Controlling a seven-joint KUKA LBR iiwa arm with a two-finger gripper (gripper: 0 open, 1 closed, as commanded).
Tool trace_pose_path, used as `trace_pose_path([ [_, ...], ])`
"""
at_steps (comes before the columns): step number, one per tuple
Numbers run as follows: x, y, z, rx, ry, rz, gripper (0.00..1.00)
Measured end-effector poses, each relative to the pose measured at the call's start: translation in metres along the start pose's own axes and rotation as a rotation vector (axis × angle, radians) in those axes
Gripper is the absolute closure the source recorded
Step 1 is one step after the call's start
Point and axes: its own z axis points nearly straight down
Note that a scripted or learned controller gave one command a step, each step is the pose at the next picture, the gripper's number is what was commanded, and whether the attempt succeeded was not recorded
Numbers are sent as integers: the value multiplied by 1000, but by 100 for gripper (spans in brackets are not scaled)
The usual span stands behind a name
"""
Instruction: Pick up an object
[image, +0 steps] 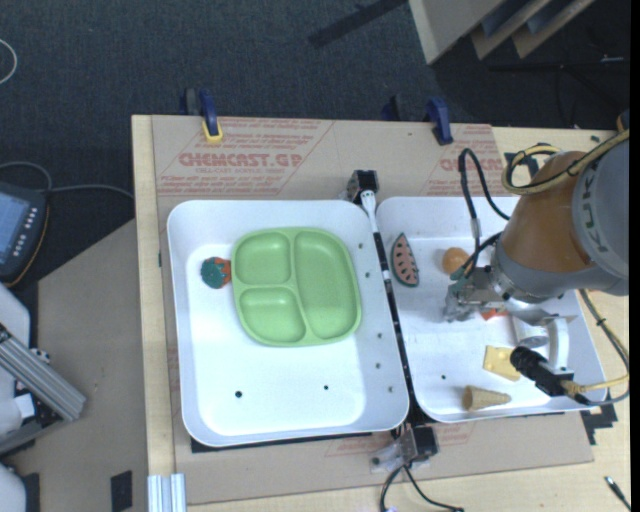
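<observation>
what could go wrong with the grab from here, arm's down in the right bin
The end effector sits low in the right bin, with an orange ball and a small red piece close on either side, so it may nudge them away or close on nothing. The arm's cable hangs over the bin and might drag across the watermelon slice.

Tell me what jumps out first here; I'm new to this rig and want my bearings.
The green divided plate in the left bin draws the eye, with a small teal and orange toy beside it on its left. In the right bin, the arm reaches in with its gripper low over small items: a watermelon slice, an orange ball, a cone.
</observation>
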Motion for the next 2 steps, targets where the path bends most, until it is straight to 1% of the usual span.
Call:
trace_pose_path([
  [1,3,6,-44,7,1,-1,100],
  [2,8,6,-106,5,1,-2,100],
])
